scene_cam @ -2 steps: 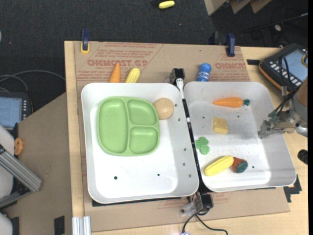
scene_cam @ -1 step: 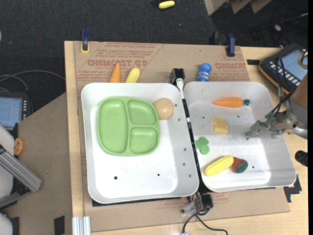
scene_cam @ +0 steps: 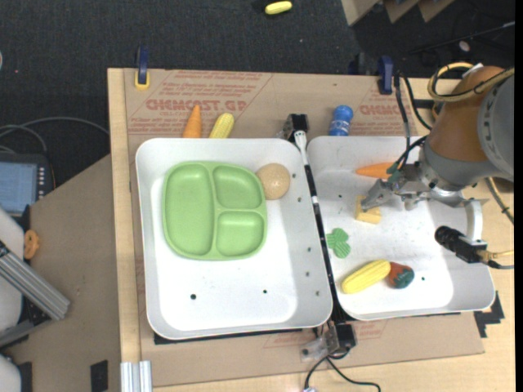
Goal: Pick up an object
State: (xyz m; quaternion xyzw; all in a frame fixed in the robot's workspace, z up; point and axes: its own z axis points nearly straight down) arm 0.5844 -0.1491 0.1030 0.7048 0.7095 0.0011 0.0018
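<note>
My gripper [scene_cam: 389, 199] hangs over the upper middle of the right bin [scene_cam: 466, 296], open, with nothing between its fingers. A yellow cheese wedge [scene_cam: 369, 213] lies just below its left fingertip [scene_cam: 372, 198]. An orange carrot [scene_cam: 374, 170] lies just above the gripper, by the bin's far wall. Nearer the front lie a green leafy piece [scene_cam: 338, 242], a yellow corn cob [scene_cam: 365, 275] and a red and teal piece [scene_cam: 400, 276].
The left bin [scene_cam: 237, 309] holds a green divided plate [scene_cam: 215, 210] and a beige round piece [scene_cam: 274, 180]. On the bench behind the bins lie an orange carrot [scene_cam: 192, 122], a yellow piece [scene_cam: 221, 125], a black item [scene_cam: 296, 125] and a blue bottle [scene_cam: 341, 121].
</note>
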